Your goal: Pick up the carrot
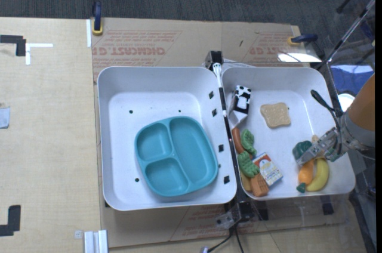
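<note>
The carrot (237, 140) is a short orange-red piece with a green leafy top. It lies along the left wall of the right bin (298, 83). My gripper (317, 151) is low over the right side of that bin, far right of the carrot. It hangs above a green item (301, 149), just over the banana (321, 176) and a small orange fruit (305, 175). Nothing shows held in the gripper.
The right bin also holds a black-and-white carton (242, 99), a toast slice (276, 115), green vegetables (248, 163), a small printed box (269, 170) and an orange-brown piece (258, 187). A teal divided plate (175, 156) lies in the left bin (119, 96).
</note>
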Robot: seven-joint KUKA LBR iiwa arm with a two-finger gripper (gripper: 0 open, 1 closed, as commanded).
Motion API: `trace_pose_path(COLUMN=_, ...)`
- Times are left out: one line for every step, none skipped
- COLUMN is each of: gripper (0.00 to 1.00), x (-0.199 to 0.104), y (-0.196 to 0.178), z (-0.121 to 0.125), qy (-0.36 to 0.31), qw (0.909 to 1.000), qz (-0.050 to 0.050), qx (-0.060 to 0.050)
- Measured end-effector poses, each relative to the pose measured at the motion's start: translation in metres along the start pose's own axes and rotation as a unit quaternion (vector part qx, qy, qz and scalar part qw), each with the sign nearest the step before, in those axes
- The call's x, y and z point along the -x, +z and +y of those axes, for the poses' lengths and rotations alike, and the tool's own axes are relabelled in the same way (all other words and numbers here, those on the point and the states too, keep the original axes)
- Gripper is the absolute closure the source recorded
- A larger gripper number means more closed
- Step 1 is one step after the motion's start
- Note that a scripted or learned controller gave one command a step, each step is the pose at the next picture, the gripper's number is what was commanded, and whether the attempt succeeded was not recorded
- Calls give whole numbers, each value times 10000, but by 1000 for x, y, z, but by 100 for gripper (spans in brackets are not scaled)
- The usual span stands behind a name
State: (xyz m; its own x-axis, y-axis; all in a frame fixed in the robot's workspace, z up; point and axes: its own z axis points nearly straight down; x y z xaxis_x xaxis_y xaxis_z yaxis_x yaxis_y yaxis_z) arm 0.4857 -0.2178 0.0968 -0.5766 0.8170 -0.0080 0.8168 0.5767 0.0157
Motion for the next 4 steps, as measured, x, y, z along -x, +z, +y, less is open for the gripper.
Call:
trace_pose_path(gripper=0, x=-8, y=3, z=3, qy=-52, qw=9999, qz=123, qx=-17)
trace_pose_path(gripper=0, x=-61, y=5, z=35, qy=-480, qw=9988, qz=35, qx=-67)
trace_pose_path(gripper=100, x=-59, y=-4, z=37, qy=-454, qw=9990, qz=10, qx=-45)
trace_pose_path(gripper=0, x=-59, y=-4, z=37, qy=-455, qw=9990, qz=10, qx=-46)
